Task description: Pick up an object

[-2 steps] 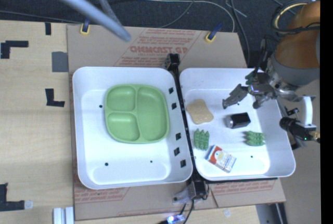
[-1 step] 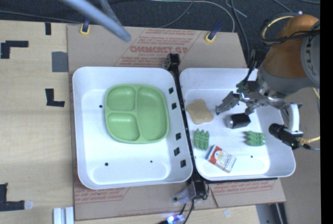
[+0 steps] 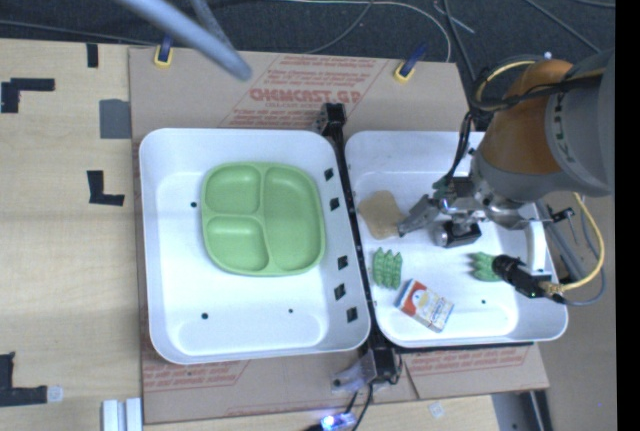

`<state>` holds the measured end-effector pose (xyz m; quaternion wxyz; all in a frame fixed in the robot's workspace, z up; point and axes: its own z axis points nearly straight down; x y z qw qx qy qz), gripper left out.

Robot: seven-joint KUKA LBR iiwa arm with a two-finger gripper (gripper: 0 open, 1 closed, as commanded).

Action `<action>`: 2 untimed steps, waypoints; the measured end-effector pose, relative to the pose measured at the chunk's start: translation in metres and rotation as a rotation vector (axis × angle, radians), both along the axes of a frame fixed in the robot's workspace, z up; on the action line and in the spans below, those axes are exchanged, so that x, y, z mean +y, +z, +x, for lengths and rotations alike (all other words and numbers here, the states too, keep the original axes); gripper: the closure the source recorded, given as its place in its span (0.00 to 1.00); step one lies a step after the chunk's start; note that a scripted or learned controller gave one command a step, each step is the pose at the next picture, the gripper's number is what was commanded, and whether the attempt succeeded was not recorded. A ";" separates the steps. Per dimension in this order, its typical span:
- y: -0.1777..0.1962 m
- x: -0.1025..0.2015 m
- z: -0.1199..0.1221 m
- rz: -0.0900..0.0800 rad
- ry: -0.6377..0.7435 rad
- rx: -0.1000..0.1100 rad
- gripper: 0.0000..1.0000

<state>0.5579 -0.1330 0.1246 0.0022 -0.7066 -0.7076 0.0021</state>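
Landmark: I place everything relative to the divider (image 3: pixel 343 219), the black seam between the two white bins.
Left bin (image 3: pixel 165 219): left of the divider; it holds a green sectioned plate (image 3: pixel 264 218) lying flat near its middle.
Right bin (image 3: pixel 400 147): right of the divider; it holds all the small items and the tool.
Arm (image 3: pixel 545 134): grey with an orange band, entering from the right, well apart from the divider.
Gripper (image 3: pixel 425 215): low over the right bin, a short way right of the divider. One finger points toward the divider; I cannot tell how far the fingers are spread, and I see nothing between them.
Tan piece (image 3: pixel 379 213): just right of the divider, immediately beside the finger tip. I judge this the likeliest target. It looks flat, light and possibly soft; I would grip across its narrow width, since a flat item gives little edge to catch.
Green block (image 3: pixel 387 268): just right of the divider, below the tan piece. Ridged, stiff-looking, light; the ridged sides should resist slipping.
Small box (image 3: pixel 424 305): further right and lower than the green block. Light card, easily crushed; grip across the short sides.
Second green piece (image 3: pixel 485 267): far right of the divider, below the wrist.
Task status: I judge no pick completed yet.
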 end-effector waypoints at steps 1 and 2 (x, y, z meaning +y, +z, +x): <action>-0.020 -0.004 0.004 -0.008 -0.002 -0.019 0.00; -0.009 -0.004 0.007 -0.012 -0.001 -0.029 1.00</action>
